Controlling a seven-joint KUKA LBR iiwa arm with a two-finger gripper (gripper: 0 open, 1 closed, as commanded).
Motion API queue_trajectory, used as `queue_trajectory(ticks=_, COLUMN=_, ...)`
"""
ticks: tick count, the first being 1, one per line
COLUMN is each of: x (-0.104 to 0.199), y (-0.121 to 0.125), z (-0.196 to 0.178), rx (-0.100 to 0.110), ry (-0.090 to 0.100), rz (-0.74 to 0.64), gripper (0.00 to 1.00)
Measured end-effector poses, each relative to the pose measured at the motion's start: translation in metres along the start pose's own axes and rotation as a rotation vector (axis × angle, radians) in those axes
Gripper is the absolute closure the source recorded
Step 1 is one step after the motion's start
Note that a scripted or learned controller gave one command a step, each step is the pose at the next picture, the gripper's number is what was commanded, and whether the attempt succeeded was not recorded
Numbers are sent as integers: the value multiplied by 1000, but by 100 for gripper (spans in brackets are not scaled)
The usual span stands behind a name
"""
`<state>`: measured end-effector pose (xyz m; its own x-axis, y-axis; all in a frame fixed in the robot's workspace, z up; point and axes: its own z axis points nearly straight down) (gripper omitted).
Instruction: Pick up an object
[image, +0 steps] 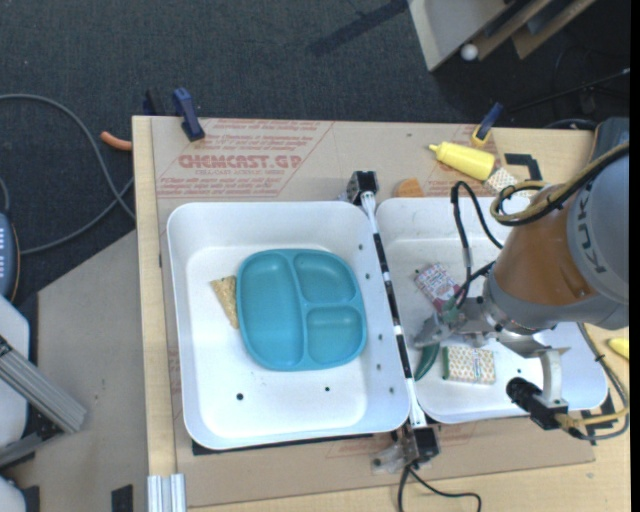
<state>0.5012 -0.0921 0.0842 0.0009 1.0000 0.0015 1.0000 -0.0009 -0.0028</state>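
**Arm down in the right bin, no pick confirmed**

The arm (545, 265) reaches low into the right bin (400, 225), and the pincer (440, 330) sits down among the small items there: a patterned packet (435, 280), a speckled packet (470, 365) and a dark green piece (427, 362). Whether the pincer is open or closed, the view cannot tell. Nothing is visibly lifted, so the pick looks undone. The left bin (200, 380) carries a teal divided plate (300, 308) with a cracker (225, 295) tucked at its edge. Both bins rest on a brown table (240, 160), a yellow bottle (465, 157) near the back, over dark carpet (80, 60) with a trailing cable (70, 105).
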Motion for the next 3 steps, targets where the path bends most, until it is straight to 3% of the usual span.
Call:
queue_trajectory(ticks=1, x=1, y=-23, z=0, rx=0, ry=0, rz=0, gripper=0)
queue_trajectory(ticks=2, x=1, y=-22, z=-10, rx=-2, ry=0, rz=1, gripper=100)
queue_trajectory(ticks=3, x=64, y=14, z=-101, rx=-4, ry=-1, rz=-2, gripper=100)
